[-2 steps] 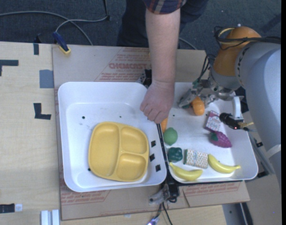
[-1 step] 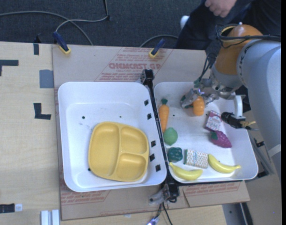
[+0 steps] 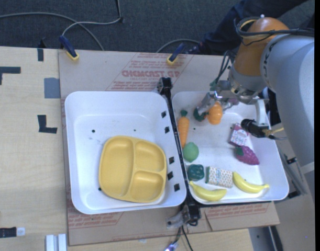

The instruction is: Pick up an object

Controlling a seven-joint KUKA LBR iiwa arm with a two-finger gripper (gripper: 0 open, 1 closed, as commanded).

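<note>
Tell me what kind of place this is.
Probably a robotics lab's grasping test bench: two white bins clamped onto cardboard, toy food such as a plastic banana and carrot, and loose cables on the floor.

Wooden bench [image 3: 23,156]; cardboard sheet [image 3: 118,72] on it; two white bins [image 3: 76,109] side by side on cardboard

Count on inspection: two white bins [image 3: 76,109], side by side. One yellow divided plate [image 3: 132,169]. Two bananas [image 3: 207,192]. One carrot [image 3: 183,130]. One green round item [image 3: 190,151]. One purple grape bunch [image 3: 247,155]. One small orange fruit [image 3: 214,114]. Two yellow clamps [image 3: 69,49].
</note>
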